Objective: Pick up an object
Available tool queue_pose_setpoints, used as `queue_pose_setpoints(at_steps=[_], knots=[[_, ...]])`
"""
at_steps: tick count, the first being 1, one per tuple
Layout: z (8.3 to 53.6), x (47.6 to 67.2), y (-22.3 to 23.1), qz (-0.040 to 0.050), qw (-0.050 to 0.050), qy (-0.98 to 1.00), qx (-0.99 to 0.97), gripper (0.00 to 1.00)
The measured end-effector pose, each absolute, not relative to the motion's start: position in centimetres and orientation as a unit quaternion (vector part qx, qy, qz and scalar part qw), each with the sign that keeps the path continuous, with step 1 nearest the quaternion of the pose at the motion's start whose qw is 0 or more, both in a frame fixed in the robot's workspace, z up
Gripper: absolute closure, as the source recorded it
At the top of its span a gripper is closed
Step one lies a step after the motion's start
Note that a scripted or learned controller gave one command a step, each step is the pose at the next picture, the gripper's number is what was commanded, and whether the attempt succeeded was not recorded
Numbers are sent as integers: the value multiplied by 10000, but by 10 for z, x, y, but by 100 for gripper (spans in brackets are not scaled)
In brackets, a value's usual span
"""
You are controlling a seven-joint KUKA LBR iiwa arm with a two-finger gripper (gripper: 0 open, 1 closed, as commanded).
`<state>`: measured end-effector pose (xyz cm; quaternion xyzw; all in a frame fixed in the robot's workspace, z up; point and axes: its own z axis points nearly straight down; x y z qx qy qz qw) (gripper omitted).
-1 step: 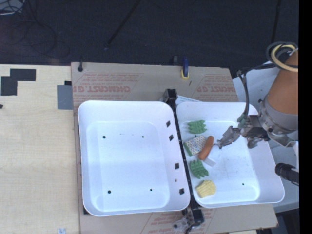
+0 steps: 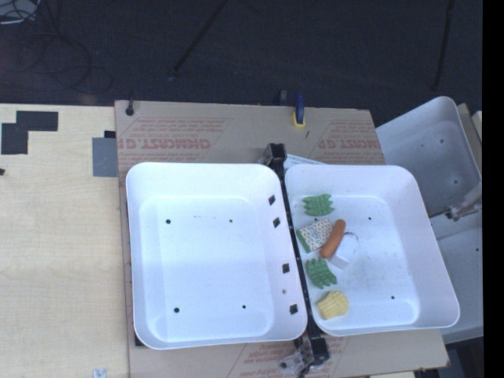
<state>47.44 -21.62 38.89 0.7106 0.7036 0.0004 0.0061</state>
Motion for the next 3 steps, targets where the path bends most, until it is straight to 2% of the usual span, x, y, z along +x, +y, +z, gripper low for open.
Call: queue_pose_setpoints(at_steps=[1, 2, 3], knots=[[392, 476, -211, -9, -7, 7065, 7077, 100], [424, 504, -143, 9, 5, 7098, 7044, 100], [505, 494, -72, 16, 16, 7096, 7046, 100]])
